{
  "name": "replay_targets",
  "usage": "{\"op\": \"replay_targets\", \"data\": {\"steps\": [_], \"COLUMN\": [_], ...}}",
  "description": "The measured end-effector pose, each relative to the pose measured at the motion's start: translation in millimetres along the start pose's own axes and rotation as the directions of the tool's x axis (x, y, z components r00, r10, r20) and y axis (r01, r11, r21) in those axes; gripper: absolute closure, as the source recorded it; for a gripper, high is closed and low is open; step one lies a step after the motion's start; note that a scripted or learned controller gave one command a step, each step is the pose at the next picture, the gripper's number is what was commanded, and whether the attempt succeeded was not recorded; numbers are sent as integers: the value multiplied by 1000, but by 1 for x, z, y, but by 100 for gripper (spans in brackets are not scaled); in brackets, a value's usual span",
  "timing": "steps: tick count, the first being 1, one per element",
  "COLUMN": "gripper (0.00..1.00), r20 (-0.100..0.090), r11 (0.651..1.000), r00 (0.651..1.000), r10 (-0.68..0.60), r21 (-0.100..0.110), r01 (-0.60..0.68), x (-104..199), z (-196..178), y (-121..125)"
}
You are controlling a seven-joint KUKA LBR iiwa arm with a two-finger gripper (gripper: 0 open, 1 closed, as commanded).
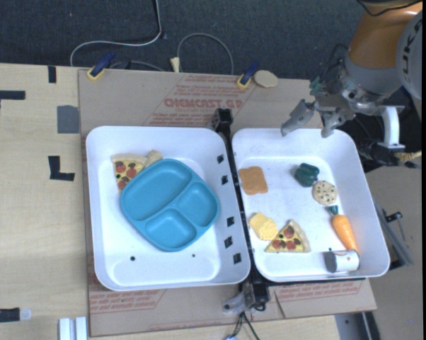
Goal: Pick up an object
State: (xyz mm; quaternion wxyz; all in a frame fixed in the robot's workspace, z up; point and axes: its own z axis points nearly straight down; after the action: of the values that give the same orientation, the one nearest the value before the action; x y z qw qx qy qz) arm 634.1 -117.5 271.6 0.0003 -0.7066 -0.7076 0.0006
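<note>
My gripper [313,122] hangs open above the far edge of the right bin [308,268], with nothing between its two spread fingers. In that bin lie a brown toast slice [253,180], a dark green piece [306,173], a speckled cookie [324,191], an orange carrot [342,231], a yellow piece [263,226], a pizza slice [289,239] and a small silver-and-white can [342,261]. The gripper is well behind all of them, nearest the green piece.
The left bin [107,261] holds a blue divided plate [170,204] and another pizza slice [128,168] tucked behind it. A black divider [228,183] runs between the bins. A tan disc [265,79] and cables lie on the cardboard behind.
</note>
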Motion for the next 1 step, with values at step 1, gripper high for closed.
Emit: {"op": "replay_targets", "data": {"steps": [1], "gripper": [0], "r20": [2], "r11": [1000], "r00": [1000], "r10": [5], "r21": [3], "r01": [-5], "x": [-57], "z": [25], "y": [-14]}}
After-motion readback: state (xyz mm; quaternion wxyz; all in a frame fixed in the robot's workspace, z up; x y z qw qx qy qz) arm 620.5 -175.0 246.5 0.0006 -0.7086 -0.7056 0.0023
